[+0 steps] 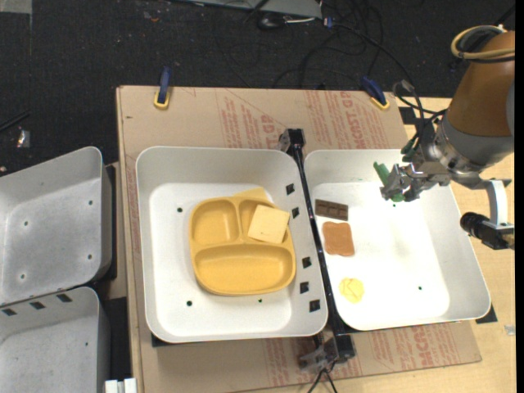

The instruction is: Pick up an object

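Camera view shows your gripper [399, 185] clamped on a small green piece [385, 175]; it looks light and stiff, so pinch mid-body.

Grey arm [479, 142] with orange band, black cables, green-tipped gripper [396, 183].

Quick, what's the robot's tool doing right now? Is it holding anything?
Tool: cannot be told if open or closed. It hangs over the back of the right bin; no held object is visible.
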